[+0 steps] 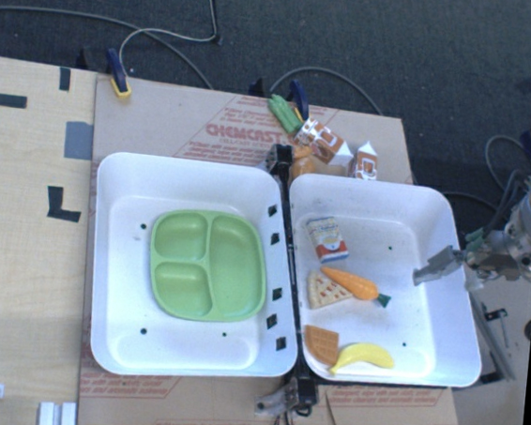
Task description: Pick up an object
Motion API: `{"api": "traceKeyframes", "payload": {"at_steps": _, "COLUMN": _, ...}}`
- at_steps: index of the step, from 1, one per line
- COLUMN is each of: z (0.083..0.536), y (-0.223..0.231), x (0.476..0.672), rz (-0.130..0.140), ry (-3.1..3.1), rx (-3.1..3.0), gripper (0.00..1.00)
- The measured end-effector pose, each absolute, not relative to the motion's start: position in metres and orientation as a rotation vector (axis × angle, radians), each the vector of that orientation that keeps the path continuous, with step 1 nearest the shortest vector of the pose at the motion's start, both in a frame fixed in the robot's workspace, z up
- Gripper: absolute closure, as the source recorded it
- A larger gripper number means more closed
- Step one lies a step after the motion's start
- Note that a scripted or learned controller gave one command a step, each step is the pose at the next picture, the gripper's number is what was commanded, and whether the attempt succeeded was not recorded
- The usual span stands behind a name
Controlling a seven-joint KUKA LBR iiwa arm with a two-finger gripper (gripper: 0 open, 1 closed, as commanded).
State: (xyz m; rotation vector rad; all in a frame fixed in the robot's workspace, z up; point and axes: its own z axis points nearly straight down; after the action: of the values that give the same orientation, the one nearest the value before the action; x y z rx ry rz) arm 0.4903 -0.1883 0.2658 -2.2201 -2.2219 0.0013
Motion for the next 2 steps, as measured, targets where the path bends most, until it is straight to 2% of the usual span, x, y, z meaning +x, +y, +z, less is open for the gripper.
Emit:
{"api": "traceKeyframes", "payload": {"at_steps": 1, "z": 0.173, "y": -0.126, "x": 0.551, "rz": 0.003, "ry": -2.222, "rx": -2.217, "gripper": 0.00}}
{"api": "traceKeyframes", "payload": {"at_steps": 2, "z": 0.184, "y": -0.060, "x": 0.596, "rz": 0.000, "ry": -2.223, "rx": -2.218, "gripper": 0.00}}
